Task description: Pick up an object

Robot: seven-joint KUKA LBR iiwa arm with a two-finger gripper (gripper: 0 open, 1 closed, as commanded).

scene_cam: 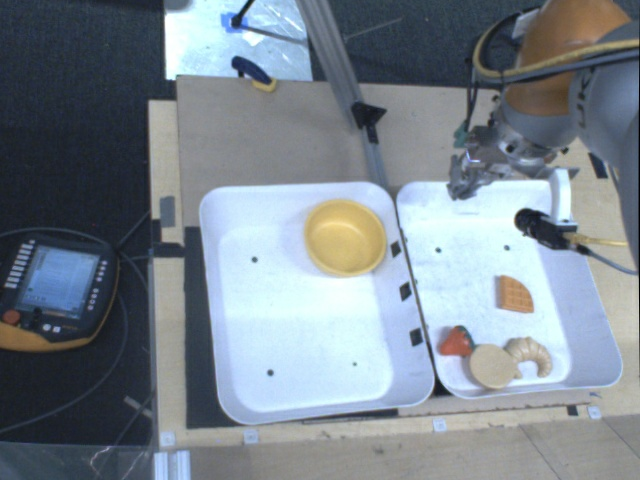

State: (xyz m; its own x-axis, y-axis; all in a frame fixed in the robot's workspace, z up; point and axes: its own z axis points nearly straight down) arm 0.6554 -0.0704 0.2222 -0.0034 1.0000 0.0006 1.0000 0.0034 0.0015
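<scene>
The jaws I cannot read from here: the metal two-finger gripper (pixel 463 186) is a small dark cluster at the end of the grey arm with the orange band (pixel 560 48), and whether it is parted or closed is lost in the blur. Nothing shows between its tips. It hangs over the far edge of the right-hand shallow white plastic bin (pixel 590 308), at about eleven o'clock of that bin, just beside the rim.

The objects lie well apart from it, toward the near side of the same bin. An orange, waffle-patterned wedge (pixel 514 294) sits at roughly four o'clock from the bin's middle. Further down, around five to six o'clock, a red piece with a dark top (pixel 457 341), a round tan disc (pixel 492 366) and a pale curved croissant-shaped pastry (pixel 530 354) are bunched together, the disc touching both neighbours.

The left-hand shallow white plastic bin (pixel 250 368) carries a round yellow plastic bowl (pixel 345 236), upright, at one o'clock, near the shared wall.
</scene>
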